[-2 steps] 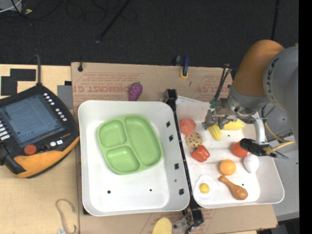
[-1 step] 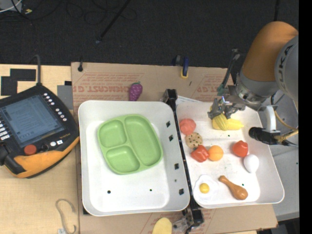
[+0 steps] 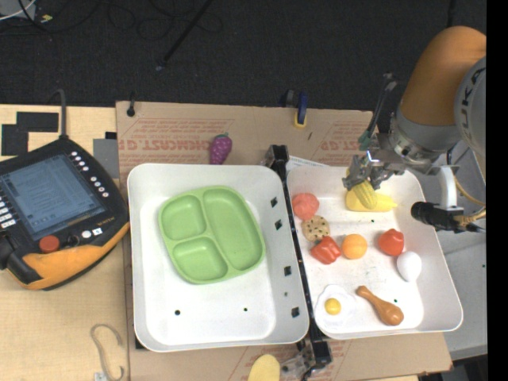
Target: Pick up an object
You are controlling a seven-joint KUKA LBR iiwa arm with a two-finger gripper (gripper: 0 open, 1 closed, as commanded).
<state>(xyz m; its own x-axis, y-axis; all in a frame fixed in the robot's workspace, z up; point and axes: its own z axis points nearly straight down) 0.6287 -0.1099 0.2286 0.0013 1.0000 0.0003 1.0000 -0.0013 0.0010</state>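
Two reversed "CHEMCRAFT"-like prints mark the cardboard (image 3: 333,137); whether the fingers (image 3: 367,175) grip the yellow toy (image 3: 371,201) is unclear.

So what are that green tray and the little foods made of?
The green tray looks like moulded plastic: one even colour, smooth, soft sheen. The egg and drumstick look like toy plastic too, glossy and uniformly coloured, though rubber is possible.

I see the gripper (image 3: 367,173) low over the yellow corn cob (image 3: 369,200) at the right bin's (image 3: 444,308) far edge | tomato (image 3: 390,242), orange (image 3: 354,246), cookie (image 3: 316,228), drumstick (image 3: 379,305), fried egg (image 3: 333,305) around it | green divided plate (image 3: 211,234) in the left bin (image 3: 159,308) | purple grapes (image 3: 221,148) on cardboard behind.
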